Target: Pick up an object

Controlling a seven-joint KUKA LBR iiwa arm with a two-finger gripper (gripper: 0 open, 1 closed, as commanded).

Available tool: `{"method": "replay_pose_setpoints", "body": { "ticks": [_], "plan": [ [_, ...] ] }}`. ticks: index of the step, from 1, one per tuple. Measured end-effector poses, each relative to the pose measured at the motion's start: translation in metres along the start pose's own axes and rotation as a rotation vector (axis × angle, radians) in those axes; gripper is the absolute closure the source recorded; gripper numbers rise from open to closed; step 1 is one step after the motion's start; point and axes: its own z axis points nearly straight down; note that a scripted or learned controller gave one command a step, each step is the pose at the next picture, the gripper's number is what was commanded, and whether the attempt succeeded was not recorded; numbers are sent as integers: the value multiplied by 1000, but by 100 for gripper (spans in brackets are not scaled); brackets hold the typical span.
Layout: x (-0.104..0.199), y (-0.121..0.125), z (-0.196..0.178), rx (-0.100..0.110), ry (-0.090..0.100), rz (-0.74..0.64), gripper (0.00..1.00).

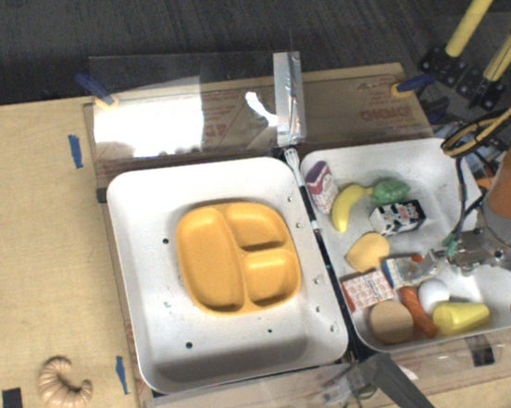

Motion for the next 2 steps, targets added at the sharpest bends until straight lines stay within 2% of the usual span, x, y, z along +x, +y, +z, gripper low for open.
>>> {"method": "replay_pose_setpoints", "body": {
  "ticks": [1, 2],
  "plan": [
    [48, 23, 10, -9, -4, -227, 0],
    [47, 26, -3, -20, -7, -226, 100]
  ]
}}
